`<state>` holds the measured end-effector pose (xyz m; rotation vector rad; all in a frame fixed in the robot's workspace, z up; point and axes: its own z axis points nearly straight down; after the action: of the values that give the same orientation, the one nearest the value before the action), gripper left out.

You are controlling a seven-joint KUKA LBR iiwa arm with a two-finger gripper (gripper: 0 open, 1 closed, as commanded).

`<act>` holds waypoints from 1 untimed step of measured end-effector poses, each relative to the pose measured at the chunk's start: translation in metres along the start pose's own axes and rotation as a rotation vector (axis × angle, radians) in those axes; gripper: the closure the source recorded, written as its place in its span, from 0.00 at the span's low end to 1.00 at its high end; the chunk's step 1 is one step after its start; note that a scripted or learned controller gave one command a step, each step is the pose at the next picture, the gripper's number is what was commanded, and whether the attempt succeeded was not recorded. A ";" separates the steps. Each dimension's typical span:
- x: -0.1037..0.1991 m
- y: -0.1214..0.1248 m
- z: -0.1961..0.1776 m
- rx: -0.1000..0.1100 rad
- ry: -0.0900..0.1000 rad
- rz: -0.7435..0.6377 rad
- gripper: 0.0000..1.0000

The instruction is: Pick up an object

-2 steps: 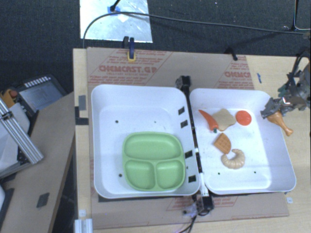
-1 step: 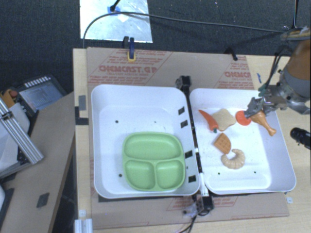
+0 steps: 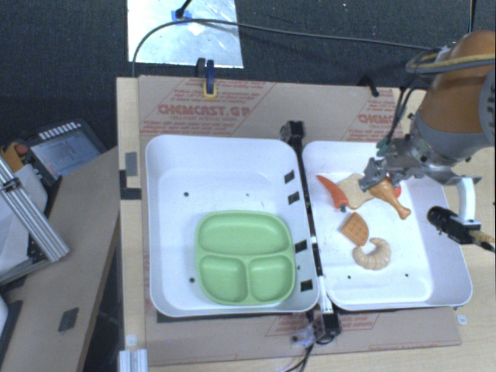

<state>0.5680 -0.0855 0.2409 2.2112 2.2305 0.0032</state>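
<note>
Several toy foods lie in the right bin (image 3: 411, 285): a red chili pepper (image 3: 333, 191), a pale beige piece (image 3: 354, 195) beside it, an orange-brown drumstick (image 3: 394, 199), a tan waffle-like wedge (image 3: 355, 229) and a curled shrimp (image 3: 373, 254). My gripper (image 3: 379, 173) hangs low over the back of this bin, right above the beige piece and the thick end of the drumstick, and it hides part of both. Whether it touches either one I cannot tell.
The left bin (image 3: 167, 208) holds a green divided plate (image 3: 244, 256) toward its front. A black divider strip (image 3: 301, 208) with clips runs between the bins. The arm (image 3: 457, 99) comes in from the upper right. Grey equipment (image 3: 46, 184) stands off the bench's left side.
</note>
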 end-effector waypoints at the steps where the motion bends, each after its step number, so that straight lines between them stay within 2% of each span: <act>1: 0.059 -0.012 -0.001 0.001 0.000 0.000 1.00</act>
<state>0.5556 -0.0268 0.2421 2.2121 2.2314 0.0021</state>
